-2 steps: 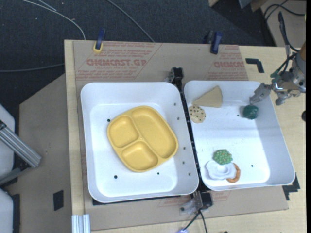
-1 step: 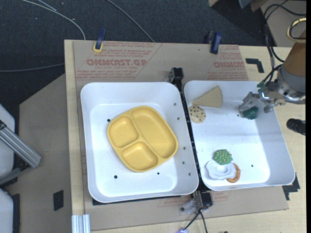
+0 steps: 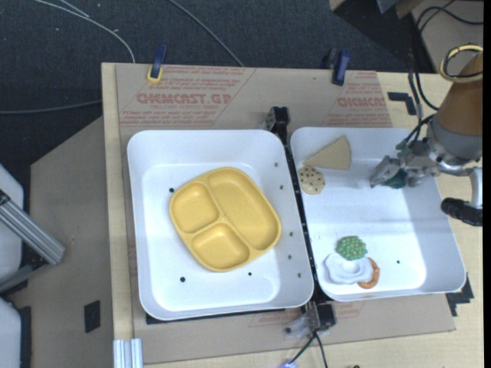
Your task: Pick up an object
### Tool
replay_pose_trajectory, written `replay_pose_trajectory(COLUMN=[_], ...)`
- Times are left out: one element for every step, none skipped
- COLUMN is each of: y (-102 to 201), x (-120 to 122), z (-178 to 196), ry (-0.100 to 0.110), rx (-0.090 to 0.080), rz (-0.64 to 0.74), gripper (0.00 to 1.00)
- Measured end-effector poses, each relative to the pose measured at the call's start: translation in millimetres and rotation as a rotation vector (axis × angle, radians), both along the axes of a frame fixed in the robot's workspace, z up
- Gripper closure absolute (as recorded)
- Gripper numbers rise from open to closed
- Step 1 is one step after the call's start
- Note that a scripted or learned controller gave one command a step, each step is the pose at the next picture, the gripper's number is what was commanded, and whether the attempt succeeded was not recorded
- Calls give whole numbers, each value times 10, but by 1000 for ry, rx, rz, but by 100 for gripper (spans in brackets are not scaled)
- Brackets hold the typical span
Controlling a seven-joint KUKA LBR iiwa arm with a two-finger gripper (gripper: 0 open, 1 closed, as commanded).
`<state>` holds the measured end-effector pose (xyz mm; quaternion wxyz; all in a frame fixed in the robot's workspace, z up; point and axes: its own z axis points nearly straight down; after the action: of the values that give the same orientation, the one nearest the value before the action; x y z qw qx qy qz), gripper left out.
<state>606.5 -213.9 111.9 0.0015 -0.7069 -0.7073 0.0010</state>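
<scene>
My gripper (image 3: pixel 394 175) hangs low over the upper right part of the right bin (image 3: pixel 430 236), coming in from the right edge. A small dark green patch sits right at its tip; I cannot tell whether it is an object or part of the gripper. Left of the gripper, a tan wedge-shaped slice (image 3: pixel 331 154) lies in the bin's far left corner, with a round speckled cookie (image 3: pixel 311 179) just below it. Near the front of the bin a green broccoli piece (image 3: pixel 351 247) rests on a white object (image 3: pixel 343 269), and an orange-brown ring (image 3: pixel 370 275) lies beside them.
The left bin (image 3: pixel 153 175) holds a yellow divided plate (image 3: pixel 223 218). A black clamp (image 3: pixel 278 118) sits at the far end of the wall between the two bins. Cables hang by the arm at the right edge.
</scene>
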Motion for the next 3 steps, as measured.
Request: replay_pose_trajectory(y=[4,8,88], x=[3,9,64], z=[-268,-167,304], ry=[-2,-4,-5], rx=[0,-1,-2], rz=[0,1,1], gripper=[0,100,100])
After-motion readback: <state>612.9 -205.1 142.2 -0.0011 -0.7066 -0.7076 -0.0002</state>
